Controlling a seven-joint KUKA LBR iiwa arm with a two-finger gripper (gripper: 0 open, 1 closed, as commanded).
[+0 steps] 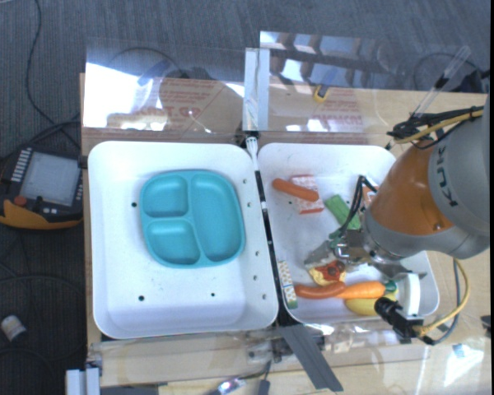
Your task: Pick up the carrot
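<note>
The carrot (364, 290) is orange and lies flat near the front edge of the right bin (284, 229), with its length running left to right. My gripper (333, 255) hangs low over the bin's middle, just above and to the left of the carrot. Nothing can be seen held in it. The arm's orange band and grey body cover the right side of the bin.
A long red piece (316, 292) lies end to end with the carrot, and a yellow piece (360, 306) sits below it. A small yellow-red item (324, 274) is under the gripper. A sausage (295, 189) and a green piece (338, 209) lie farther back. The left bin holds a teal divided plate (191, 217).
</note>
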